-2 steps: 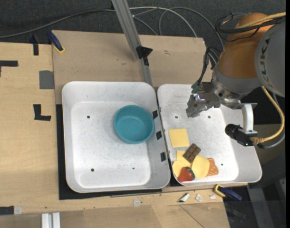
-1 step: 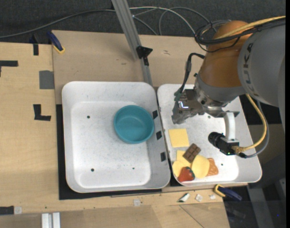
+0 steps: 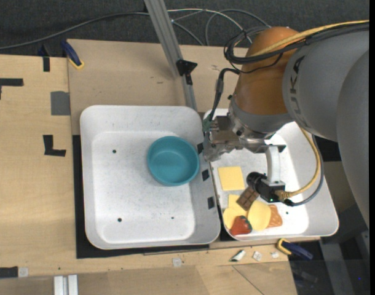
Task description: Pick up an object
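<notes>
A flat yellow square (image 3: 231, 177) lies in the right bin (image 3: 319, 223), close to its left wall and about midway between far and near. Just near and right of it is a small brown block (image 3: 246, 197), lying at a slant. Nearer still, in the near left corner of that bin, a few pieces sit bunched together: a round yellow piece (image 3: 259, 214), a red piece (image 3: 240, 225) touching its near left side, and an orange piece (image 3: 275, 217) at its right side. What each of these is cannot be told.

The claw (image 3: 217, 141) hangs over the far left part of the right bin, right by the wall shared with the left bin, and far of the yellow square. Nothing can be seen in its grip, and whether it is wide or narrow cannot be told, as the arm's wrist covers it from above. The grey arm (image 3: 335, 85) with its orange band (image 3: 267, 78) comes in from the right and covers the far part of the right bin.

In the left bin (image 3: 89, 165) a blue bowl (image 3: 172, 160) stands upright, right of the middle and close to the shared wall, near the claw but apart from it.

Both bins rest on the desk (image 3: 27, 183), which carries some black tape marks (image 3: 52, 146) to the left. A slanted metal pole (image 3: 163, 23) rises on the far side of the left bin.
</notes>
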Available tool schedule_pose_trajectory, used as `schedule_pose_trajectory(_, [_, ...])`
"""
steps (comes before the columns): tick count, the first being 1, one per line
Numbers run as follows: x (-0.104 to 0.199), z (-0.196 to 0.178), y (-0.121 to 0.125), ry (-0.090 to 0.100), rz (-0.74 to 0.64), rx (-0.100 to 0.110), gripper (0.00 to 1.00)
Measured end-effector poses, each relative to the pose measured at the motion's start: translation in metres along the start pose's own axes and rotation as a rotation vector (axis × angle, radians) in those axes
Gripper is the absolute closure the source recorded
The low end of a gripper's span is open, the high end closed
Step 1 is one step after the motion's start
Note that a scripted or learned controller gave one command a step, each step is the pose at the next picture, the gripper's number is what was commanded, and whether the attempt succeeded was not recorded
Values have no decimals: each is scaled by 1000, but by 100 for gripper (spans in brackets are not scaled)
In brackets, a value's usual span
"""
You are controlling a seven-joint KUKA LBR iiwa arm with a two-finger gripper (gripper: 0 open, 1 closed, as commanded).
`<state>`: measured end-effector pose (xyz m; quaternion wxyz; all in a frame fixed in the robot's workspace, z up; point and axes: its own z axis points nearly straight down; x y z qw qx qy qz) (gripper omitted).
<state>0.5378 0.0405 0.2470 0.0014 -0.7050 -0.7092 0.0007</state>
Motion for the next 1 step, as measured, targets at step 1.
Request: schedule_pose_trajectory(1, [58,12,-11,-1,3,0,100])
